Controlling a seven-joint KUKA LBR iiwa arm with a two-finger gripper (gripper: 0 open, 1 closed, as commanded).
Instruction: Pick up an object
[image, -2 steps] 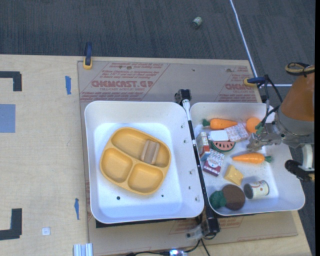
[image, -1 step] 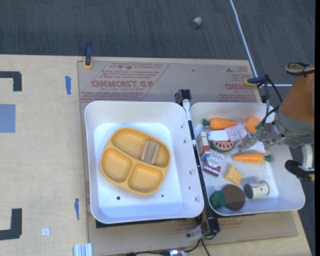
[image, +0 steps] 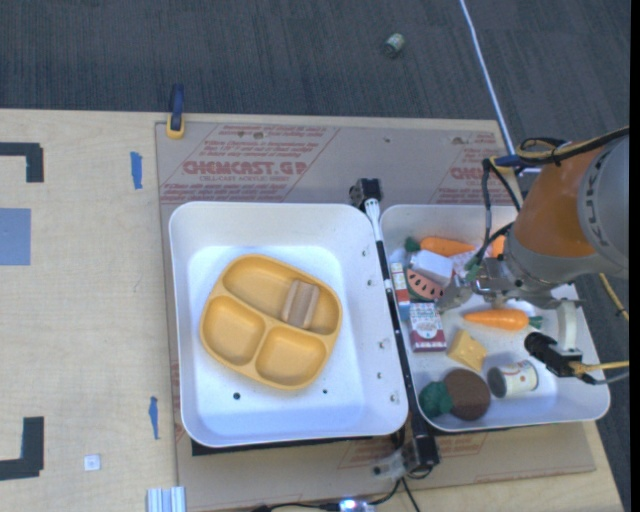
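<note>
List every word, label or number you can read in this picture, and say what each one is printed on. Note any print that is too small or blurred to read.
"CHEMCAST GP", red print on the brown sheet under the bins, left of centre.
Same red print at the sheet's right end, cut off by the arm: unreadable.
Small red lines around the logo: too small.
Red and white packet in the right bin: print blurred.
White cup: label blurred.

Red print on the brown sheet (image: 330, 160) beneath the two bins read "CHEMCAST GP" above the left bin, with smaller lines too fine to read; the partly covered repeat at right was not legible.
</note>
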